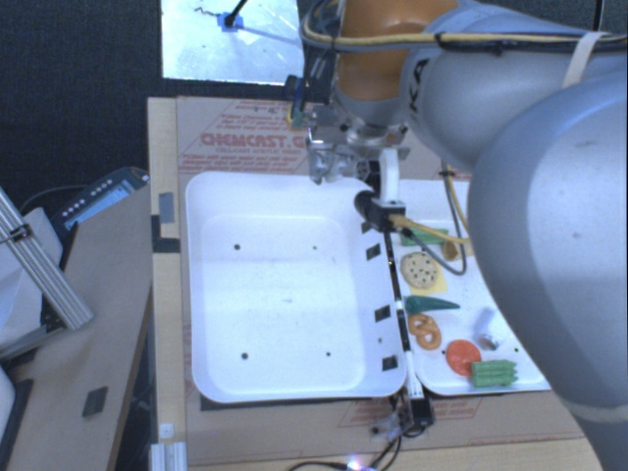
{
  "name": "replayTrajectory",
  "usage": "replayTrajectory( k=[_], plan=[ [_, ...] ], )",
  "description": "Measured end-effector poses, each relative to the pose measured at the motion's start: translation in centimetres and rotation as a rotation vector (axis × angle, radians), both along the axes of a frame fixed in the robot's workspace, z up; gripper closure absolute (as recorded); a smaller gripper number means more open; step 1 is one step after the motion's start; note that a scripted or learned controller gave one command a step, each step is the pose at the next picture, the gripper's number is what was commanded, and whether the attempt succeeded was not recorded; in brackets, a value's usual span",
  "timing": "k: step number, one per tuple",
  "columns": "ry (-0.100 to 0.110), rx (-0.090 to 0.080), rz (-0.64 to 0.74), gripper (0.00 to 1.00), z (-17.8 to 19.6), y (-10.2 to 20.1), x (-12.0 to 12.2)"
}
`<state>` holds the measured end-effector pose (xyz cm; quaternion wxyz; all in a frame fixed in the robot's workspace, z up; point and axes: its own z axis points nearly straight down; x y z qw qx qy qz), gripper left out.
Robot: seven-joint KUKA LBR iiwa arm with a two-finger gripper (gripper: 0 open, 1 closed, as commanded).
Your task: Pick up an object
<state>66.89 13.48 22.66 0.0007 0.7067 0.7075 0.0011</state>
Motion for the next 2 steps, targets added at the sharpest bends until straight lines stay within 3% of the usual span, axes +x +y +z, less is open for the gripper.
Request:
replayTrajectory(
  k=[1, 2],
  plan=[
    [-0.002, 0.001, 0.003, 1.00, 1.1, 0.1, 0.1],
    [0.002, 0.000, 0.004, 1.00, -0.6, 2.0, 0.0]
  ],
)
